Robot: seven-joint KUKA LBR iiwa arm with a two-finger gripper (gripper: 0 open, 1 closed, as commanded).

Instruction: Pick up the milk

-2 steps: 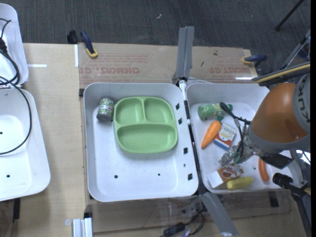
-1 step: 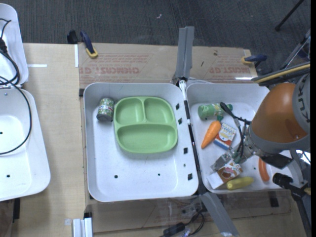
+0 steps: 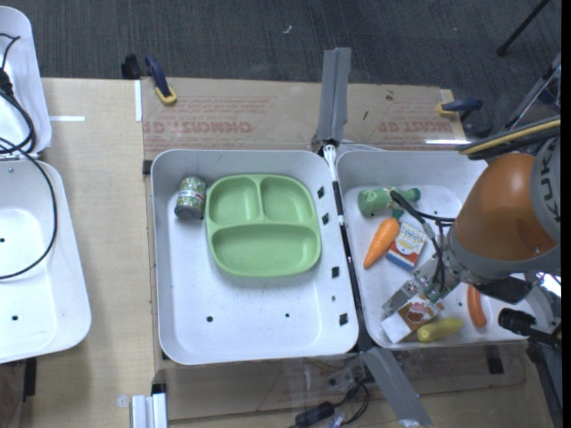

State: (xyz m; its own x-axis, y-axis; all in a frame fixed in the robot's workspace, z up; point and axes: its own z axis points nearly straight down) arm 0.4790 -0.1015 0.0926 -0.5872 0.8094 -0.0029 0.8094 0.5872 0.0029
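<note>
Gripper point(image 3: 412, 294) is sitting low in the right bin point(image 3: 357, 266), reaching in from the right under the orange band of the arm point(image 3: 504, 217). Its metal fingers are pointing down-left toward the front of the bin, but whether they are spread or pressed together cannot be told; nothing is visibly pinched between them.

The milk point(image 3: 407, 244), read here as the small white carton with red and blue print, is lying flat near the bin's middle, just beside the carrot point(image 3: 382, 241) on its left and just up-left of the gripper. It is resting on the bin floor, so the pick is judged not yet done: grasping and lifting are both remaining.

Room for moving is looking tight. The green bottle point(image 3: 385, 200) is lying behind the milk, the carrot is crowding its left edge, and a brown packet point(image 3: 416, 315) and a yellow corn-like piece point(image 3: 441, 330) are sitting just below the gripper near the front wall. A red-orange item point(image 3: 477, 308) is lying to the right, under the arm. The clearest approach is appearing to be from above, with the fingers closing across the carton's short sides.

The left bin point(image 3: 178, 328) is holding a green divided plate point(image 3: 263, 226) and a small can point(image 3: 190, 197), well apart from the work.
</note>
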